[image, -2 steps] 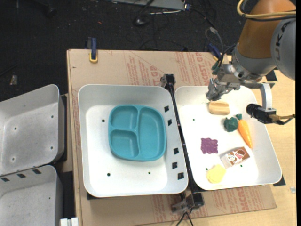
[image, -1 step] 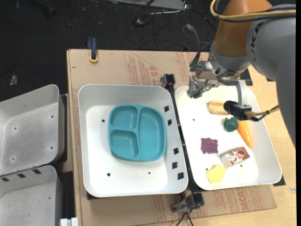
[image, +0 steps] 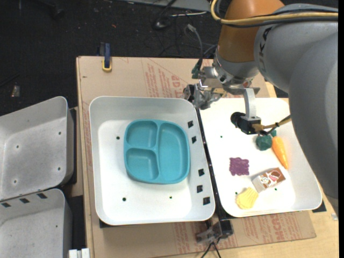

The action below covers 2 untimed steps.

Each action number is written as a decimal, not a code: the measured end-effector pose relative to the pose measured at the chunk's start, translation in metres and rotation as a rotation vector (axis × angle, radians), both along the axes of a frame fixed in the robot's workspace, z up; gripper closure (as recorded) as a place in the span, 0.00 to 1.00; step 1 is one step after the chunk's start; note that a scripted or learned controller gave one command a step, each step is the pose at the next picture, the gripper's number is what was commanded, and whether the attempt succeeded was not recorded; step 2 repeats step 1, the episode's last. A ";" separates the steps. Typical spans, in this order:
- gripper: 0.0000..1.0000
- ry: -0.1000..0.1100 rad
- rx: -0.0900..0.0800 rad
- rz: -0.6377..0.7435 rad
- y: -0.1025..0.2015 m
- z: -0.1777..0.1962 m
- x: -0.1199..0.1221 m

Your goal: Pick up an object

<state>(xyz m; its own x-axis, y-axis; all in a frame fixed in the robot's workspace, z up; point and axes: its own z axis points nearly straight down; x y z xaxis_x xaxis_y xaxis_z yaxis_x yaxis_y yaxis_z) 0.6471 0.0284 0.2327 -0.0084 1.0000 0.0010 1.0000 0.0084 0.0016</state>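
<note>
Over the far edge of the right bin (image: 301, 198), the gripper (image: 207, 93) is held high; finger state cannot be told. Nothing is grasped. Approach step judged; descent toward the carrot (image: 280, 150) is needed.

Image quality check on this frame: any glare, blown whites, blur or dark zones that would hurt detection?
Camera view: lighting is even and soft, with the left bin and right bin bright but not blown out; small items like the carrot and purple piece are sharp enough but low in detail; the arm looms large and slightly soft near the lens; the floor beyond the bench is dark.
</note>
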 end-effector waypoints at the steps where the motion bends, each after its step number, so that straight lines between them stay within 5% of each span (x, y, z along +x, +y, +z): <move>1: 1.00 0.000 0.000 -0.001 0.049 0.004 -0.006; 2: 1.00 0.000 0.000 -0.001 0.049 0.004 -0.006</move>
